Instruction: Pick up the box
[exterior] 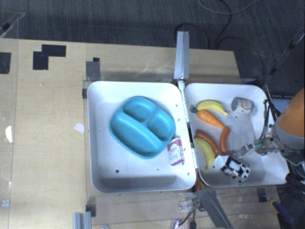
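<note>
In the left bin (102, 168), close against its right wall, the box (176, 151) is shown: a small red-and-white carton lying flat, just beside the lower right edge of the blue divided plate (142, 126). The end effector (235, 168) is seen low in the right bin (274, 173), near a banana (206, 151) and a sausage (224, 138), with both bin walls between it and the box. Whether it is spread or pressed together cannot be told from this view, and nothing is seen held in it. Several risks may be judged from this layout. A descent made here would take food or nothing. At the box, one side of the end effector could be blocked by the wall or the plate rim, so that the carton is pushed aside instead of gripped.
</note>
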You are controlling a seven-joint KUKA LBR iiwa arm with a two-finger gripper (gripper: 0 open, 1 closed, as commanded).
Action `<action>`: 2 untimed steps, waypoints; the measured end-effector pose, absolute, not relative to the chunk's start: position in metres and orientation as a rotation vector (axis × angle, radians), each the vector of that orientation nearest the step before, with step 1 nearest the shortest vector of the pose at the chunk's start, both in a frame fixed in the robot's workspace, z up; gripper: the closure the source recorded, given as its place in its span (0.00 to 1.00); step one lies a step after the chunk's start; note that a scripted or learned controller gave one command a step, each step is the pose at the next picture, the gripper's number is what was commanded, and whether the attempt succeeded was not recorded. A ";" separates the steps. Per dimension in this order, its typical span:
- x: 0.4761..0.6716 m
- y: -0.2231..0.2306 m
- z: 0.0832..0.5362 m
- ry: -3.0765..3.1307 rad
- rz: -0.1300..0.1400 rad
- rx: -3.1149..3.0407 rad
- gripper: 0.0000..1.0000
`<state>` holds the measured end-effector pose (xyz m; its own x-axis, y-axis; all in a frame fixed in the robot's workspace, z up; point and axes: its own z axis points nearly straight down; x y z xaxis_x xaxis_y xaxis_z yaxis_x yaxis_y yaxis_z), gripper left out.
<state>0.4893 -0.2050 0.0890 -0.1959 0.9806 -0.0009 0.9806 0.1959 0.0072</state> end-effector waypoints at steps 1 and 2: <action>0.552 -0.185 0.089 2.400 0.011 2.008 0.00; 0.583 -0.121 0.090 2.580 0.011 1.772 0.00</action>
<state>0.5832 -0.1214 0.0897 -0.3587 0.9334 -0.0060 0.9334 0.3587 0.0123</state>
